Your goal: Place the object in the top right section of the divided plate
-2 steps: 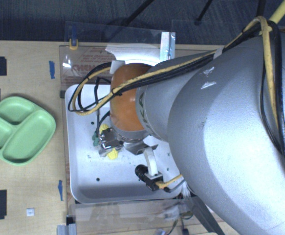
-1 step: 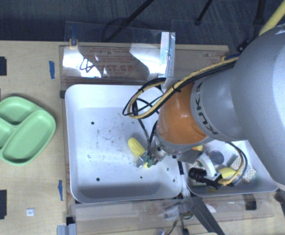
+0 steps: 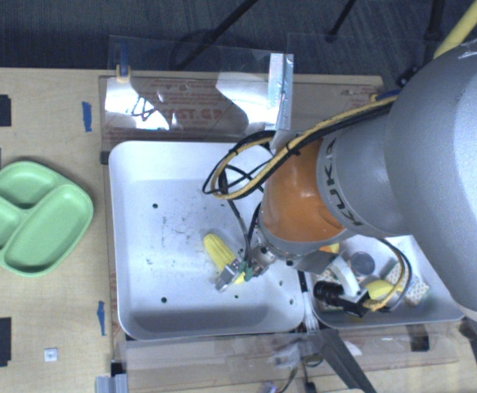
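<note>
A green divided plate (image 3: 48,229) with three sections lies on the wooden bench at the far left, outside the bins, and nothing lies in it. A yellow ridged object like a corn cob (image 3: 217,249) rests on the floor of the left white bin (image 3: 160,207). My gripper (image 3: 231,274) is low in that bin, just below and to the right of the yellow object and touching or nearly touching its lower end. The orange wrist band and grey arm cover the bin's right side.
The right bin (image 3: 436,305) holds a yellow piece (image 3: 379,290), a grey round thing (image 3: 361,262) and a speckled pale item (image 3: 416,291), partly hidden by the arm. A clear plastic sheet (image 3: 197,97) stands behind the left bin. Bare bench lies around the plate.
</note>
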Robot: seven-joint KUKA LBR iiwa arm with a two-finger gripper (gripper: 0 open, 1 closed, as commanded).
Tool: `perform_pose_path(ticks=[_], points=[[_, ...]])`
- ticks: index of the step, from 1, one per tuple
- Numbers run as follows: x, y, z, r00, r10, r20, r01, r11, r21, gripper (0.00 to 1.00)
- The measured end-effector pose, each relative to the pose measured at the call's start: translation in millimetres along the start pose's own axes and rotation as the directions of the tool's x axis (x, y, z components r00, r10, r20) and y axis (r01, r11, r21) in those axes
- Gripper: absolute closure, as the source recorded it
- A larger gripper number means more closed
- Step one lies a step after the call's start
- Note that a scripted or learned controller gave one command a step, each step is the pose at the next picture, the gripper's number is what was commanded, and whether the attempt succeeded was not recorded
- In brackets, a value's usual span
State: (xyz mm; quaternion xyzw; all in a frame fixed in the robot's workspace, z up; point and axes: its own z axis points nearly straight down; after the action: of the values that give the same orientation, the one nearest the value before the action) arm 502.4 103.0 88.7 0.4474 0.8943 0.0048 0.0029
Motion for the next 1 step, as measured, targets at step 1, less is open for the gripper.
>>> perform_pose_path(ticks=[1], points=[[14.9, 38.1, 0.7, 0.994, 0.109, 0.005, -0.109, 0.994, 0.003, 0.0]])
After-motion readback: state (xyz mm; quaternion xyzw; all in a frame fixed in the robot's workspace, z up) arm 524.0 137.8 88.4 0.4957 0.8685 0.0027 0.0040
